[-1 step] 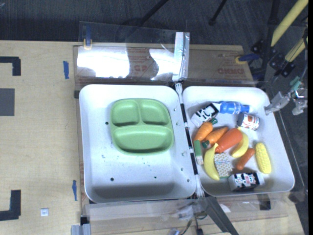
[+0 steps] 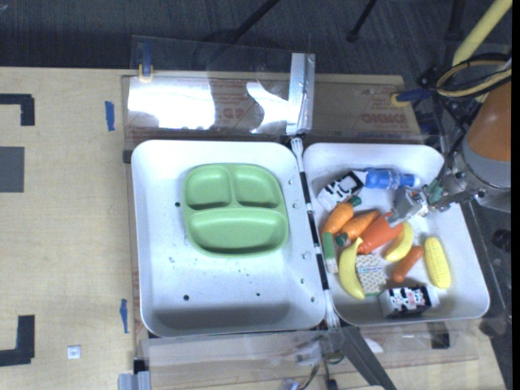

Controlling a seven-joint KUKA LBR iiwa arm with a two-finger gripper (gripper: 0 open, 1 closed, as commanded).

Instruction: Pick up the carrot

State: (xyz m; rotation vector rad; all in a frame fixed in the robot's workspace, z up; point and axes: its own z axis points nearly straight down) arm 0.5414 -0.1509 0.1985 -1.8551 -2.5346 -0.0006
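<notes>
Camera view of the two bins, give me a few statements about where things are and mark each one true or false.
1. The green divided plate lies in the left bin. True.
2. The carrot lies on the green plate. False: it lies in the right bin, among the other toy foods.
3. The claw is over the right bin. True.
4. The corn cob lies in the left bin. False: it lies in the right bin, near its right wall.
5. The blue bottle lies near the far side of the right bin. True.
</notes>
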